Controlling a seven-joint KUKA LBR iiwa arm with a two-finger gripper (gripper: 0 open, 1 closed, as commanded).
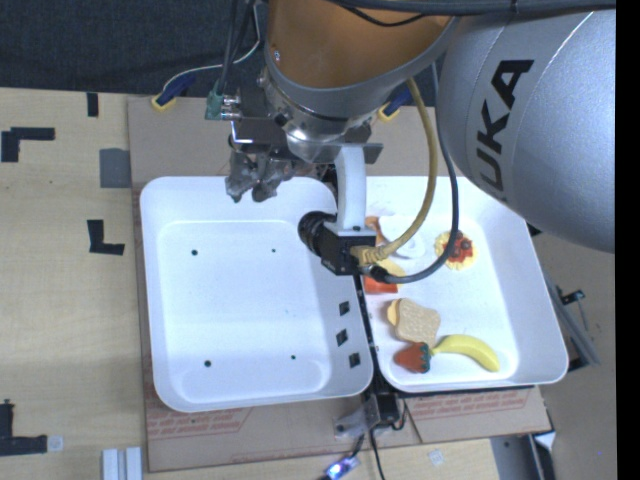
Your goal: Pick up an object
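Gripper (252, 183) hangs over the back rim of the left bin (170, 298), near its right corner.

I cannot tell if the gripper is open or closed, and nothing is seen held in it. The objects lie in the right bin (520, 268): a bread slice (414, 319), a banana (468, 350) just beside it, a strawberry (412, 358) at the front, and a small flower-like toy (457, 250) further back.
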